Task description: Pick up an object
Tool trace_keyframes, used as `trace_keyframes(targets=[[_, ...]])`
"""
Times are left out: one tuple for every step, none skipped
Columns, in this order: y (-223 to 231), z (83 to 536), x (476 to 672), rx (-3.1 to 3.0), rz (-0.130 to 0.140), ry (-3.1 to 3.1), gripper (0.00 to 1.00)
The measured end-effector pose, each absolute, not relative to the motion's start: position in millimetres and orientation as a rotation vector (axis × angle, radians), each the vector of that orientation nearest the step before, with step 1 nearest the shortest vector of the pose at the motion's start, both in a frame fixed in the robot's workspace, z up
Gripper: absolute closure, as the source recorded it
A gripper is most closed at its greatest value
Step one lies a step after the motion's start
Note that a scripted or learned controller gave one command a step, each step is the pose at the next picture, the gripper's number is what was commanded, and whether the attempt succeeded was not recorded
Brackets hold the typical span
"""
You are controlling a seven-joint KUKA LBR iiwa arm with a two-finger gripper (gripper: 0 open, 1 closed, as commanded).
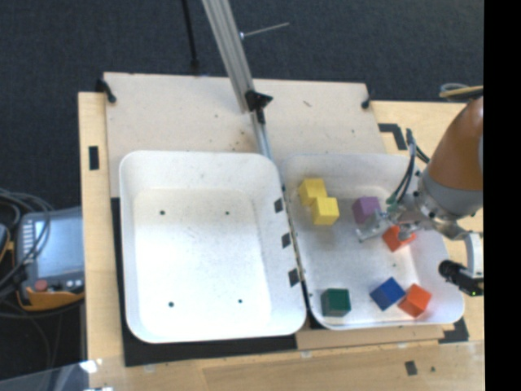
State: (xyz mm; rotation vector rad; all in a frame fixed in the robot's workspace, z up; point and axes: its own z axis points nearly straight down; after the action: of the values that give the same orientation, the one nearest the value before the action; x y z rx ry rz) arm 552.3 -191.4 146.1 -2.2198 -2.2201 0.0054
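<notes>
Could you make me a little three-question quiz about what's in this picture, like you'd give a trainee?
1. True or false: all the coloured blocks lie in the right bin.
2. Which block sits nearest the gripper? A) green block B) red block C) blue block
3. Fill in: the two blocks touching each other near the bin divider are both ____.

Key
1. True; the yellow blocks, purple block, orange block and the rest all lie there.
2. B; the red block lies right beside the gripper.
3. Yellow.
</notes>
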Motion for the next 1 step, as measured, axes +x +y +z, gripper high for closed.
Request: trace_keyframes(targets=[[-194.7,130.4,559.6,-2.239,-0.017,-2.239,0.0]])
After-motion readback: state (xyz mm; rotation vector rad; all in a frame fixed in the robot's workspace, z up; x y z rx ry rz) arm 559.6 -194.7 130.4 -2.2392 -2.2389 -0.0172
